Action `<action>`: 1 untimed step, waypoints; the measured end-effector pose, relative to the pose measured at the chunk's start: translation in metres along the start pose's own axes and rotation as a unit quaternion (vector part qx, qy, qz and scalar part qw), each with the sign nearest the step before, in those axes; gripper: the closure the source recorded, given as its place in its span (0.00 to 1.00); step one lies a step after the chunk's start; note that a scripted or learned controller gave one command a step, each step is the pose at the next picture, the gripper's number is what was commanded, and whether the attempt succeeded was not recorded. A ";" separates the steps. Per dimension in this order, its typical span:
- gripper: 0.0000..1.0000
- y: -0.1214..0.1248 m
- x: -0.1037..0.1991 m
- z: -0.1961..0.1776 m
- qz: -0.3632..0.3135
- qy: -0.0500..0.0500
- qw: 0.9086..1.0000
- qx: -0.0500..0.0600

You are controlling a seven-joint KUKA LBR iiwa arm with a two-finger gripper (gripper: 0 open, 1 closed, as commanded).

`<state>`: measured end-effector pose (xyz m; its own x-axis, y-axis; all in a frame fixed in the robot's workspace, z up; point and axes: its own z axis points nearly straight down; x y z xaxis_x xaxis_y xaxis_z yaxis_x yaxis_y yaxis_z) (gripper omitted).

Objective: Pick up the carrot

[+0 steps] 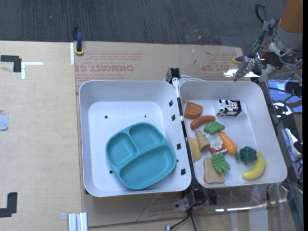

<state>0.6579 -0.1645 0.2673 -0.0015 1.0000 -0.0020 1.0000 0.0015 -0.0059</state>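
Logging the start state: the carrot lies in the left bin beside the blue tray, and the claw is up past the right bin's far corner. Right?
Not quite. The camera view shows the carrot in the right bin, among the other toy foods; the blue tray sits alone in the left bin. The rest holds.

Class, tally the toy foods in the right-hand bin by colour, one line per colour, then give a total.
Orange: 3 (waffle, sausage, carrot)
Green: 3 (leaf, broccoli, green piece)
Yellow: 2 (banana, yellow piece)
Tan: 1 (bread slice)
Total: 9
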 end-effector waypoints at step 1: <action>0.00 -0.046 -0.012 0.151 0.025 0.001 1.000 0.000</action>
<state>0.6115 -0.1765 0.1167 0.0478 0.9989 -0.0001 0.9988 -0.0478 -0.0066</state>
